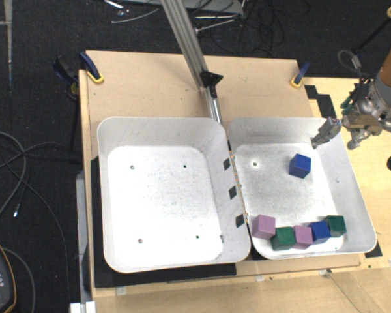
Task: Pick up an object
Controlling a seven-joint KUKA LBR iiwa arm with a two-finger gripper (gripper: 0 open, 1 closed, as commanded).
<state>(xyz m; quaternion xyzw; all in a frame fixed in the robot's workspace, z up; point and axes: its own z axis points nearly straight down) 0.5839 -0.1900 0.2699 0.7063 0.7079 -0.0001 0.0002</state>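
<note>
**Approach stage: gripper at the far right rim, no block held**

The most accessible target is the lone blue block [300, 165], which sits by itself on the floor of the right bin [352, 175], toward the far half and clear of the walls. Five more blocks lie in a tight row along that bin's near edge: a light purple block [264, 226] at the left end, then a dark green block [284, 238], a second purple block [304, 235], a second blue block [320, 230] and a green block [337, 225] at the right end. These touch or nearly touch one another.

The gripper [339, 133] hangs over the far right edge of the right bin, to the right of and beyond the lone blue block, and well apart from it. Its two fingers are spread, with nothing between them. The arm [384, 90] enters from the right.

The left bin [104, 175] holds no blocks. A metal pole [189, 38] runs down from the far side to the join between the bins.

Judged step: approach, before any descent. The next move calls for travel left and toward the near side until the fingers straddle the lone blue block, then a straight descent and closure. The crowded row gives little finger clearance and is the poorer choice.
</note>
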